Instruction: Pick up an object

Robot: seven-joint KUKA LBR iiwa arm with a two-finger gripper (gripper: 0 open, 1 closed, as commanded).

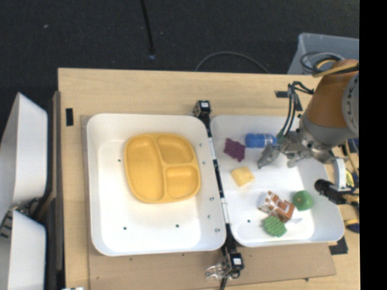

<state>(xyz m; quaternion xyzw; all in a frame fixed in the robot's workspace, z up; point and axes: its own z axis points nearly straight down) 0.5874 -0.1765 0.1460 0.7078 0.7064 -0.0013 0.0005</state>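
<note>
Grey and orange, the arm reaches in from the right over the right bin, and its tool hangs above the bin floor with its fingers spread apart and nothing between them. No object has been picked yet. The nearest candidates are the blue object just beside the tool on its upper left, the purple piece further left, and the pale yellow block below and to the left; the red-and-white toy, the green ball and the green textured piece lie well apart toward the bin's front. The yellow divided plate sits alone in the left bin on the wooden worktop.

Main risk, as I judge it — the tool stands over bare floor between the blue object and the yellow block, so a straight descent could close on nothing. A finger landing on the blue object's rounded side might roll it away toward the bin wall. The yellow block looks small and low, so the fingers may scrape the floor or nudge it sideways — and the slanted view makes true alignment hard to judge
</note>
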